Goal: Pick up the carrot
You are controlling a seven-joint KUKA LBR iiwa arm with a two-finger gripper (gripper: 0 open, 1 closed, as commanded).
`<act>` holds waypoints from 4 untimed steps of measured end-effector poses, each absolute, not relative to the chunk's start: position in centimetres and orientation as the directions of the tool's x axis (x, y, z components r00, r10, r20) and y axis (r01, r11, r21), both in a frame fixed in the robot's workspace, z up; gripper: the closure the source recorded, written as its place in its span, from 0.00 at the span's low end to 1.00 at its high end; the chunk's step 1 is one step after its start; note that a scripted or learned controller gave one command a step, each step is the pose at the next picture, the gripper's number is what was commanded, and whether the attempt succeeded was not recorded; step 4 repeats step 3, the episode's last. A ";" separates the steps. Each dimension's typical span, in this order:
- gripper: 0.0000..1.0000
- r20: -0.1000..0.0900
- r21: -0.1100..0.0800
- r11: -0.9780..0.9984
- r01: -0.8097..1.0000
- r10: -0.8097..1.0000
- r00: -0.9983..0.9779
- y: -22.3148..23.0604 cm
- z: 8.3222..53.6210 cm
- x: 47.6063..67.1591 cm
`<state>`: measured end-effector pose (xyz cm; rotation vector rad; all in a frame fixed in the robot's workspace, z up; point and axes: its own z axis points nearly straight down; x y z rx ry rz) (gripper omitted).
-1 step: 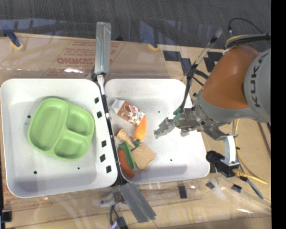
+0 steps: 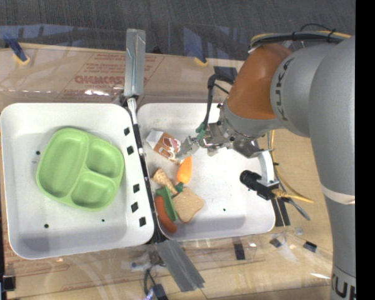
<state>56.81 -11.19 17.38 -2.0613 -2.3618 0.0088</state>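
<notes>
The orange carrot [image 2: 184,169] is lying in the right bin [image 2: 237,217], just beside the toast slice [image 2: 189,206], its long axis running toward the end effector [image 2: 190,145], which is hovering just above its upper tip; I cannot tell its grip state.

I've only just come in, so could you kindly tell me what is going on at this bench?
The arm reaches into the right bin, its claw hovering just above the carrot, which lies on the bin floor, not lifted. Beside it sit a small packet, a toast slice and other toy food. The left bin holds a green divided plate.
</notes>
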 end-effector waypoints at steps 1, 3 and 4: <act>0.00 0.000 -0.004 0.026 1.000 1.000 -0.026 -12.4 9.0 56.7; 1.00 0.001 -0.004 -0.119 0.993 0.993 0.119 -0.1 19.0 59.2; 1.00 0.001 -0.004 -0.119 0.993 0.993 0.119 -0.1 19.0 59.2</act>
